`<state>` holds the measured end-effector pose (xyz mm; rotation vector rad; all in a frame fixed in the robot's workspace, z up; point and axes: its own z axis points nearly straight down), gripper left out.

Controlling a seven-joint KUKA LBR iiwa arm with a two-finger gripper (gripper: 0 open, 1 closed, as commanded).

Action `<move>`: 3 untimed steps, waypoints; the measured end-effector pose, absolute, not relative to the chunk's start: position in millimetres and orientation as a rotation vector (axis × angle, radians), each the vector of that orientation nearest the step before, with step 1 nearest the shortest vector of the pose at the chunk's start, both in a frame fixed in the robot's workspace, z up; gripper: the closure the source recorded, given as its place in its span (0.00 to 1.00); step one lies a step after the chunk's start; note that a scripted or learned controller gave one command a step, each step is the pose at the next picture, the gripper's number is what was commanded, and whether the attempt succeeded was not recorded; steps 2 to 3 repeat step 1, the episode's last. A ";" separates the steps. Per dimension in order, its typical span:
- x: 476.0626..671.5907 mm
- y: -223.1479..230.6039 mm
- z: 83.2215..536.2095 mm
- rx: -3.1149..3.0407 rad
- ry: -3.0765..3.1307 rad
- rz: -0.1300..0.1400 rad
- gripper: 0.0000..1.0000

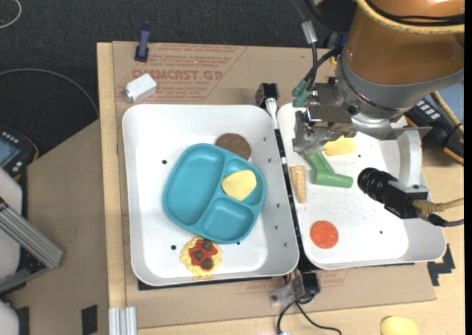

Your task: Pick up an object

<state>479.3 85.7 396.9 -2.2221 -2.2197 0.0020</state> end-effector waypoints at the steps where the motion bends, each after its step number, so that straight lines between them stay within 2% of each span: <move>1: 479.8 86.3 407.8 -2.222 -2.223 -0.003 1.00; 3: 479.8 86.3 407.8 -2.222 -2.223 -0.003 1.00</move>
